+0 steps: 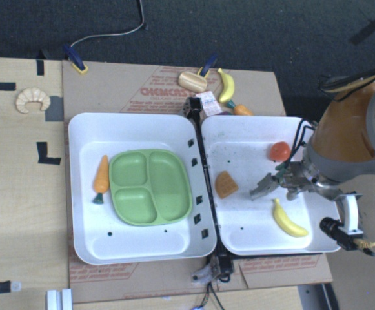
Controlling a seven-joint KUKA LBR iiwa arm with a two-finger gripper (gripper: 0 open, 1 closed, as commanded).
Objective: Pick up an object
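The right bin [252, 237] holds three things: a red tomato [279, 151] at the back, a brown toast-like piece [225, 185] at the left, and a yellow banana [288, 219] at the front. My gripper [278, 191] hangs over the middle of this bin, just above the banana and right of the brown piece. Its two fingers are spread open, one of them [262, 188] pointing left, and nothing is between them. The grey arm with its orange band [345, 131] comes in from the right.
The left bin [84, 141] holds a green divided plate [152, 187] and a carrot [101, 174] beside it. Behind the bins lie a bread roll [192, 80], a second banana [226, 86] and a small box [208, 102]. A croissant [32, 99] sits far left.
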